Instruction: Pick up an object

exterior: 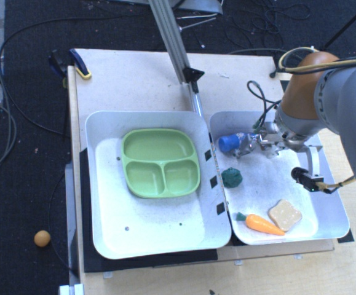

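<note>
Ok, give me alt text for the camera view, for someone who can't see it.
A grey robot arm reaches from the right, its gripper beside a blue object in the right white bin, which also contains a green lump, carrot and bread slice. The left bin contains a green divided plate.

You were looking at two white bins: the left bin (104,183) held a pale green divided plate (161,163), plain and without pattern. In the right bin (331,217) you had a blue object (229,142), a dark green lump (231,177), an orange carrot (264,225) with a small green tip, and a tan slice of bread (285,214) with a paler face. Your arm (344,97) was grey with an orange band (304,91) above the wrist, and its gripper (248,145) was silvery metal. The bench (134,78) was pale beige. An orange ball (42,238) lay on the black floor (18,183).
</note>
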Motion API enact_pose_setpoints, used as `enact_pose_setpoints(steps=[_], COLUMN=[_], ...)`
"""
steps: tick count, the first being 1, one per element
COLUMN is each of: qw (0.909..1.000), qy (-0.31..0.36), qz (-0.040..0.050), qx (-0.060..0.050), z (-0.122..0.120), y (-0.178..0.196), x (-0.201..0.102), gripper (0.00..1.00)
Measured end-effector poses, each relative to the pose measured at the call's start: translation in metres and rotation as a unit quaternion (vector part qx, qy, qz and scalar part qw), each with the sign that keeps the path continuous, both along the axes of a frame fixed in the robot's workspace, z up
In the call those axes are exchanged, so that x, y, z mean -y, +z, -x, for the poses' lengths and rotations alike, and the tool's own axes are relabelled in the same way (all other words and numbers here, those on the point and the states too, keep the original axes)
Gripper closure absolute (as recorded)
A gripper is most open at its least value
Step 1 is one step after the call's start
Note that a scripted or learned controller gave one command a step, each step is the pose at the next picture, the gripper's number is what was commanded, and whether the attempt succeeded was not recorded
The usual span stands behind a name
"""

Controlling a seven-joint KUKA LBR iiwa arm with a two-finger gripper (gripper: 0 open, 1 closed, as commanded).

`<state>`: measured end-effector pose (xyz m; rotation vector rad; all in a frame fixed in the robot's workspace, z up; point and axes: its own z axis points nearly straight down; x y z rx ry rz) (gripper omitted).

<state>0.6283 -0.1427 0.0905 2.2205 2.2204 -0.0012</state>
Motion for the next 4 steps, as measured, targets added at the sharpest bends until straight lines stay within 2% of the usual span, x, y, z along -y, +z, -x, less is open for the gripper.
enact_pose_setpoints(steps=[1, 3, 4], qw=[1.0000, 1.0000, 1.0000], qy=[0.000, 0.002, 0.001], qz=[0.0005, -0.0002, 0.0001], qx=[0.002, 0.004, 0.003], z=[-0.001, -0.008, -0.010], y=[0.013, 0.128, 0.172], x=[0.000, -0.015, -0.011], gripper=[1.00, 1.00, 1.00])
